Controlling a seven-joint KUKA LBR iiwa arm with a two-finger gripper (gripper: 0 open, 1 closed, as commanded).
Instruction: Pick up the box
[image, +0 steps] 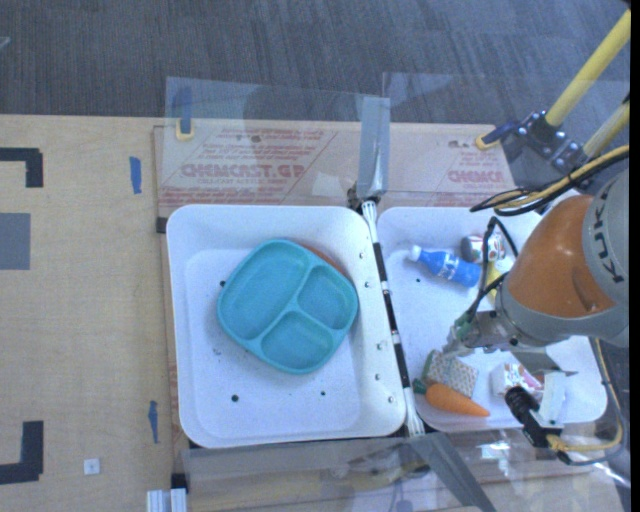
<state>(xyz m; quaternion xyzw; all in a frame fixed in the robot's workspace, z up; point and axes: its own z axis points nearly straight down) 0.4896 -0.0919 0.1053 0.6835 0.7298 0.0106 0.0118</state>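
Below, the arm (565, 270) hangs over the right bin (400, 300); its gripper (470, 335) is hidden, grasp state cannot be told. At six o'clock of the gripper lies the box (455, 375), touching a carrot (458, 400). A teal plate (288, 305) occupies the left bin (190, 330).

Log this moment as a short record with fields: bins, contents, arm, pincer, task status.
left bin: shallow white bin holding a turquoise three-compartment plastic plate, tilted over something reddish at its upper right edge
right bin: shallow white bin holding a blue and white tube, an orange carrot and a small speckled box
arm: grey arm with orange band, over the right bin
pincer: hidden under the wrist, state unclear
task status: box lies in the bin beside the carrot, not lifted
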